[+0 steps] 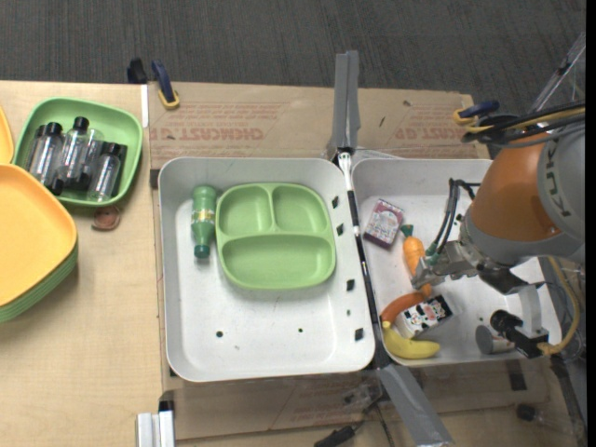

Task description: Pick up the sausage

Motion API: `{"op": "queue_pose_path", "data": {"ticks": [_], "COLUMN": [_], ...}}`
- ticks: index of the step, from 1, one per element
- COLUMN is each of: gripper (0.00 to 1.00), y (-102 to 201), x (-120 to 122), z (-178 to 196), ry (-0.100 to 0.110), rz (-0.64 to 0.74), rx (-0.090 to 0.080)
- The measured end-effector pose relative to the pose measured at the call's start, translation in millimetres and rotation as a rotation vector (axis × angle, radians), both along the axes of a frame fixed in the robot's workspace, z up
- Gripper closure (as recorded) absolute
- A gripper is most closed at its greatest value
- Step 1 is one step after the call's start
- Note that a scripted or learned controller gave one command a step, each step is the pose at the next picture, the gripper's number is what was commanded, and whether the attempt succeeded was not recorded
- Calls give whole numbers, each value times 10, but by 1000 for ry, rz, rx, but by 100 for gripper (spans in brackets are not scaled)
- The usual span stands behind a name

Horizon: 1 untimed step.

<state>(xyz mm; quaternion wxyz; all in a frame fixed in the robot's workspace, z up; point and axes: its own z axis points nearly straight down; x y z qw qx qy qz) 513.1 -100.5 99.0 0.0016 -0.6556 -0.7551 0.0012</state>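
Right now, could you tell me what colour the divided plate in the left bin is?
Light green: the divided plate, clearest in the camera view.

My pincer hangs in the right bin, just above the sausage. A carrot lies behind the sausage, a banana before it. Left of it, in the other bin, sits a tray.

Object counts, both bins and bench
2 white bins; 1 green divided plate, 1 green bottle, 1 sausage, 1 carrot, 1 banana, 1 pink packet, 1 green tray of 4 vials.
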Motion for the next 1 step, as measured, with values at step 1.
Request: {"op": "queue_pose_path", "data": {"ticks": [1], "gripper": [100], "y": [565], "x": [895], "z": [918], "ry": [-2], "rz": [-12], "rx": [-2]}}
